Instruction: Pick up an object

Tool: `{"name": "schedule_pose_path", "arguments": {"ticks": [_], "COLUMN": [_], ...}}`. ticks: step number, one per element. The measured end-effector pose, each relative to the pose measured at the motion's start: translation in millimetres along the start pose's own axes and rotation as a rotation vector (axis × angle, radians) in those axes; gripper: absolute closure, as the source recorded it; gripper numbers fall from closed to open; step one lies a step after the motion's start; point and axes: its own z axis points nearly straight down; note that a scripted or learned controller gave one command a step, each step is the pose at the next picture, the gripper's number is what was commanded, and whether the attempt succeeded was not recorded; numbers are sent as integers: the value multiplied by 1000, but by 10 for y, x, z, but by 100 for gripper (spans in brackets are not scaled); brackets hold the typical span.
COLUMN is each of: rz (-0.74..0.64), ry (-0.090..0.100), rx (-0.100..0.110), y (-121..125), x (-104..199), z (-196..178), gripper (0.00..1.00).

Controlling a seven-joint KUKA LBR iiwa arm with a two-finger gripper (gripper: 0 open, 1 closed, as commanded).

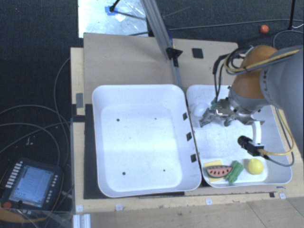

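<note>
1. Objs to pick sit at the near edge of the right bin (280,175): a watermelon slice (218,171), a green piece (234,172) leaning against its right side, a yellow lemon (255,166) just right of that.
2. A small pale yellowish bit (213,163) pokes out behind the slice; can't ID it.
3. Gripper (205,119) is at the far-left part of the same bin, well apart from the fruit, close to the bin's left wall. Fingers too blurred and small to read, so can't tell if spread or closed; nothing visibly between them.
4. A white roundish lump (195,111) lies just beside the gripper tip; touching or not, unclear.
5. A black connector w/ a yellow cable (250,144) hangs over the bin between wrist and lemon.
6. Left bin (137,137) next door, black clips (189,136) on the shared edge.
7. Teach pendant (29,182) on the floor, far left.
</note>
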Motion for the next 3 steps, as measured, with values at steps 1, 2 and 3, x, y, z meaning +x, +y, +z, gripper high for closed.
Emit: {"name": "schedule_pose_path", "arguments": {"ticks": [1, 2, 3], "rz": [1, 0, 1], "ry": [-1, -1, -1], "rx": [-6, -8, -8], "y": [16, 118, 94], "x": [-6, 29, -50], "z": [-131, -635, -1106], "gripper": [100, 100, 100]}}
